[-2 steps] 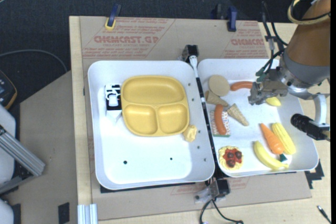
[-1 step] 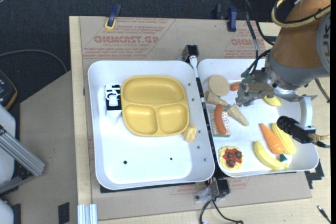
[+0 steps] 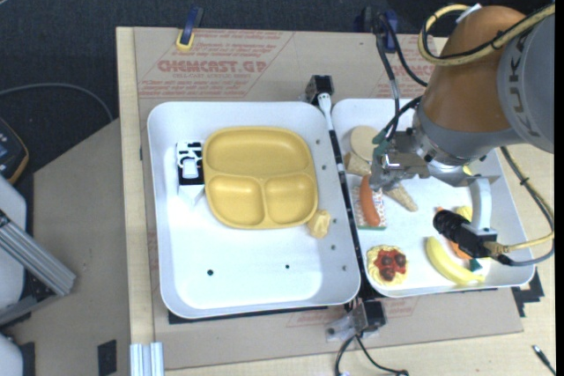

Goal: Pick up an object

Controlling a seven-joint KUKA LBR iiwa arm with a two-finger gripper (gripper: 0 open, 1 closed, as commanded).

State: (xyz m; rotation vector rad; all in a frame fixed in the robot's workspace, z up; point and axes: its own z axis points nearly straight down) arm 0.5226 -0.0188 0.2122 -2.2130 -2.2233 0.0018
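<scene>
The right bin [image 3: 515, 198] holds several toy foods. An orange-red hot dog [image 3: 372, 207] lies near the bin's left wall. A round tan bun [image 3: 362, 141] sits behind it, and a pale bread piece [image 3: 404, 199] lies just to its right. My gripper [image 3: 384, 180] hangs low over the upper end of the hot dog, between the bun and the bread piece. The wrist hides where its tips meet the food. Nothing is visibly lifted.
A small round pizza [image 3: 388, 264] and a yellow banana [image 3: 447, 264] lie at the right bin's front. The left bin [image 3: 247, 277] carries a yellow divided plate [image 3: 260, 176], a black-and-white block [image 3: 189, 165] at its left and a yellowish chunk [image 3: 319, 225].
</scene>
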